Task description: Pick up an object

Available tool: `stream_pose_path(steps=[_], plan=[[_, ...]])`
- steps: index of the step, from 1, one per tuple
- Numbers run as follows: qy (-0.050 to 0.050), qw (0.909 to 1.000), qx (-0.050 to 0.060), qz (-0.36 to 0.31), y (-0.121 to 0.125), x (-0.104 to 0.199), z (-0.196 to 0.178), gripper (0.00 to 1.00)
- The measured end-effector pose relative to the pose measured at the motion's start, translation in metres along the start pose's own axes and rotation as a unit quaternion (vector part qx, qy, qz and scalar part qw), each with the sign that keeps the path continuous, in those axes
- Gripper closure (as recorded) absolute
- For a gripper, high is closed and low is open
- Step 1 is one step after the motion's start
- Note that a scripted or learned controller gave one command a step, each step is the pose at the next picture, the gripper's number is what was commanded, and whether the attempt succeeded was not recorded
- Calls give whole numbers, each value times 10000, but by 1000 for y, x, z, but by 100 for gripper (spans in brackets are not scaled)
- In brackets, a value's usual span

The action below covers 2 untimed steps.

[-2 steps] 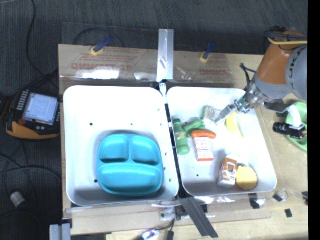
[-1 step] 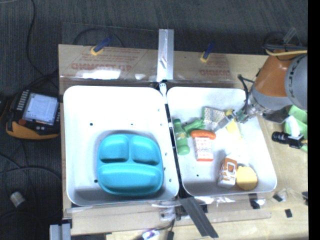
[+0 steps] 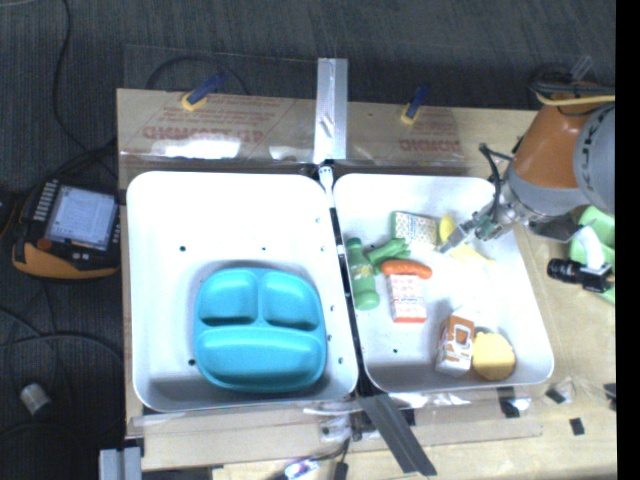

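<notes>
The right bin [image 3: 530,313] holds several objects: a green bottle [image 3: 361,276], an orange carrot [image 3: 407,267], a white and red box [image 3: 407,298], a green patterned packet [image 3: 413,225], a small yellow piece [image 3: 446,230], an orange and white carton [image 3: 456,343] and a yellow round lump [image 3: 493,357]. My gripper [image 3: 482,225] reaches down into this bin's back right part. Its tip is just right of the small yellow piece. Nothing shows as held.
A blue divided tray [image 3: 262,328] lies in the left bin [image 3: 160,268]. A metal divider [image 3: 344,268] separates the bins. Black and green items [image 3: 590,258] sit on the bench to the right. A handheld pendant [image 3: 70,226] lies on the floor at left.
</notes>
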<state>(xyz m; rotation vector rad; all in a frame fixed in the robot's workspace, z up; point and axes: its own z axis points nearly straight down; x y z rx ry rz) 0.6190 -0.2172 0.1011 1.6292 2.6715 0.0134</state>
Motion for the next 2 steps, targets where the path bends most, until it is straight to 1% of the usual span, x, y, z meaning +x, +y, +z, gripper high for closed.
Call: stream_pose_path(steps=[1, 2], plan=[[25, 9999, 65, 76, 74, 42, -122, 100], [21, 9998, 79, -161, 37, 23, -88, 100]])
